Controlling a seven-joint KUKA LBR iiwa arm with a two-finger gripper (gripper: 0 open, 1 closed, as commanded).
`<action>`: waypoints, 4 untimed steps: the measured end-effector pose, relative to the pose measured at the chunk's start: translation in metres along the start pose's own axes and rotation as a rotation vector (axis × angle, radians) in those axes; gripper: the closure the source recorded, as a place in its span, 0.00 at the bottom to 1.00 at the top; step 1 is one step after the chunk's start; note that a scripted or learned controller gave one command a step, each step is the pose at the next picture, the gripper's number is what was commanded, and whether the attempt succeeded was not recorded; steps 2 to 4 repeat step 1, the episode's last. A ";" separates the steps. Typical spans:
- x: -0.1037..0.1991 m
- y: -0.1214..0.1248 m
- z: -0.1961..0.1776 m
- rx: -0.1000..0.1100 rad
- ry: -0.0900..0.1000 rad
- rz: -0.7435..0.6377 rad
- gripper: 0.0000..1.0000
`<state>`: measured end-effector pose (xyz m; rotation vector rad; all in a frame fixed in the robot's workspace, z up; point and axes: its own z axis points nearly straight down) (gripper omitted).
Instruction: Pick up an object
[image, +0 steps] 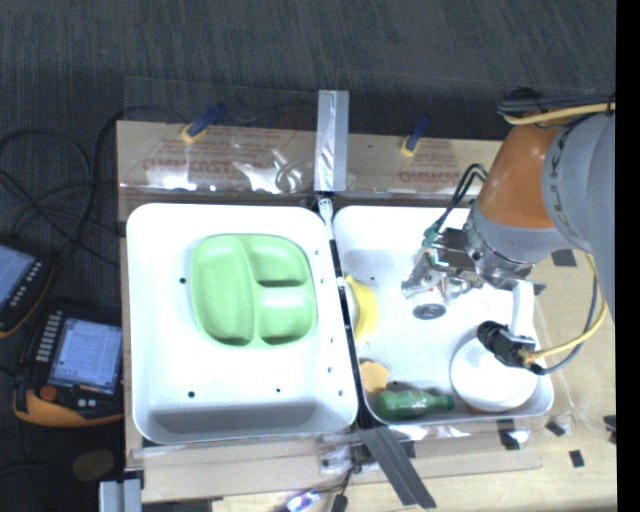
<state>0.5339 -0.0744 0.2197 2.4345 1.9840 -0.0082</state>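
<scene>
Bins sit side by side in the camera view, and we see the arm (540, 190) reaching into the right bin (390, 235) from the right. The gripper (432, 285) hangs over the bare middle of this bin; nothing shows between its metal parts, and we cannot tell how it is set. The left bin (150, 300) carries a green tray (250, 285). In the right bin a yellow piece (364, 308) lies against the left wall, an orange piece (373, 375) and a green bottle (412, 402) lie along the near wall, and a white bowl (485, 380) rests in the near right corner. We judge that the step in hand is the approach, with no object picked yet. The next move calls for choosing one object, probably the yellow piece or the bottle, then shifting above it and descending straight, because the walls leave little room.
</scene>
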 end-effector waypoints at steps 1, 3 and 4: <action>0.000 0.000 -0.008 0.003 -0.004 -0.002 1.00; 0.000 0.000 -0.008 0.003 -0.004 -0.002 1.00; 0.000 0.000 -0.008 0.003 -0.004 -0.002 1.00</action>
